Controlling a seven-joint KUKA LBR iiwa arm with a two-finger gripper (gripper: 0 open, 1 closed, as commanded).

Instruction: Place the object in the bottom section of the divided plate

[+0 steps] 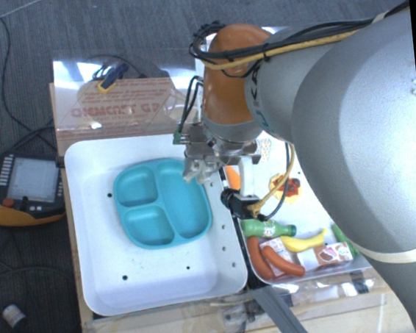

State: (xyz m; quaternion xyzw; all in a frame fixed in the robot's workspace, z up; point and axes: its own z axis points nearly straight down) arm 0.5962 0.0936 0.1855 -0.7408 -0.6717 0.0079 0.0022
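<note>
My claw [202,166] hangs at the right rim of the left bin [102,284], just over the right edge of the blue divided plate [160,204]. I cannot tell how my claw is set or whether it has hold of anything; my own wrist hides it from above. The plate lies near the middle of its bin, two small sections to its left side and one long section to its right.

The right bin [258,275] sits against the left one. In it lie a green bottle [268,228], a red sausage [273,260], a yellow banana [305,242] and a small packet [334,254], crowded at the near end, partly under my arm.

The desk stands on dark grey carpet [17,41]. A brown cardboard box [113,109] rests behind the left bin. On the floor to the left lies an orange-edged handheld pendant [24,190], with thin cables trailing nearby.
</note>
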